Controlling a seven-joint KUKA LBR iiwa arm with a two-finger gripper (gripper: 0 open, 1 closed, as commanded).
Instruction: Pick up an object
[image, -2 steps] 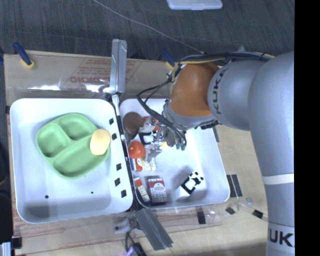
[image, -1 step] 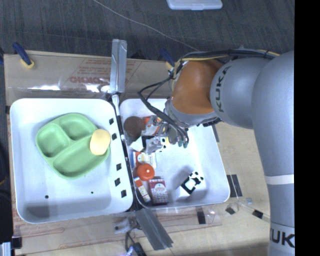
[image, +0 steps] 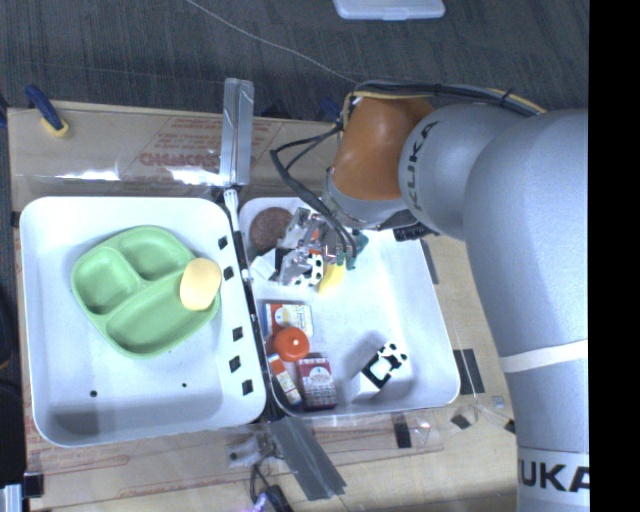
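Note:
My gripper (image: 303, 252) hangs low over the upper left part of the right bin (image: 425, 330), under the orange wrist band. Its metal tip sits among a small cluster: a brown round object (image: 267, 229) to its left and a yellow piece (image: 330, 277) just to its lower right. Lower in the same bin lie an orange round object (image: 292, 344), a red-and-white box (image: 317, 381) and a black-and-white block (image: 384, 366). Nothing can be made out between the fingers.
The left bin (image: 60, 400) holds a green divided plate (image: 135, 290) with a yellow egg-shaped object (image: 200, 284) at its right rim. A metal divider (image: 237, 140) runs between the bins. The big grey arm (image: 520, 200) covers the right side.

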